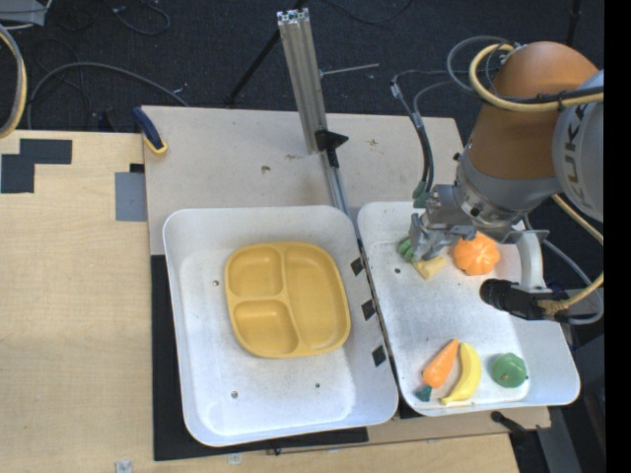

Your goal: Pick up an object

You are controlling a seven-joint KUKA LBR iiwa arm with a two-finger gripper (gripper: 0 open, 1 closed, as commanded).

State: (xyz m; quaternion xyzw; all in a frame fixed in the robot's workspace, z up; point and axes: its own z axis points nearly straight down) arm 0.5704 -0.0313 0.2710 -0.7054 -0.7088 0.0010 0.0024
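In the right bin, an orange fruit lies near the far end, just right of my gripper. The gripper reaches down at the bin's far left part, over a small pale yellow and green piece that lies under its tip. A carrot, a banana and a green pepper lie at the near end of the same bin. Whether anything sits between the fingers is hidden by the gripper body.
The left bin holds a yellow divided plate. An aluminium post stands behind the bins. A black handle-like part sticks out over the right bin's right side. Cables hang around the arm's orange band.
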